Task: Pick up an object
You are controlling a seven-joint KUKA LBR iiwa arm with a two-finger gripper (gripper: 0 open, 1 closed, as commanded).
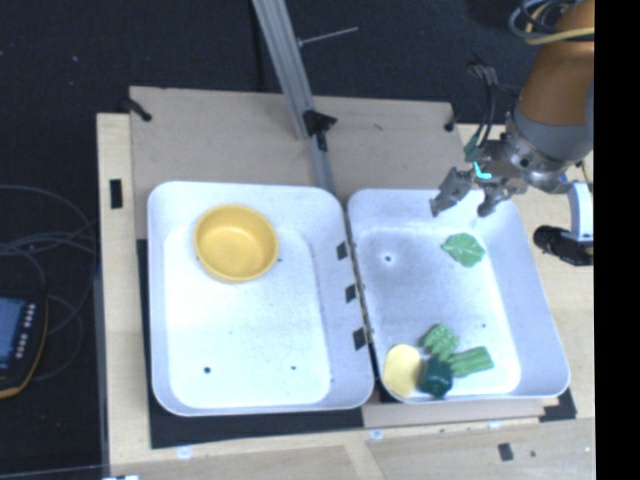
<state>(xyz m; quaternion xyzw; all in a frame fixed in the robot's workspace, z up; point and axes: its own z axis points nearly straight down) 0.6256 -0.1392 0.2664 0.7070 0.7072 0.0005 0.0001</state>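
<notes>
Tan bench (230, 128) w/ two white bins (250, 298), dark floor around.

Pale wooden bench (115, 268) against dark floor (60, 48).

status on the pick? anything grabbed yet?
Done: nothing picked. The gripper hangs open over the far end of the right bin, with nothing between its fingers. In hand: it sits just above the pale green piece, probably the target. Left: descend, close, lift. The yellow bowl in the left bin is untouched.
</notes>
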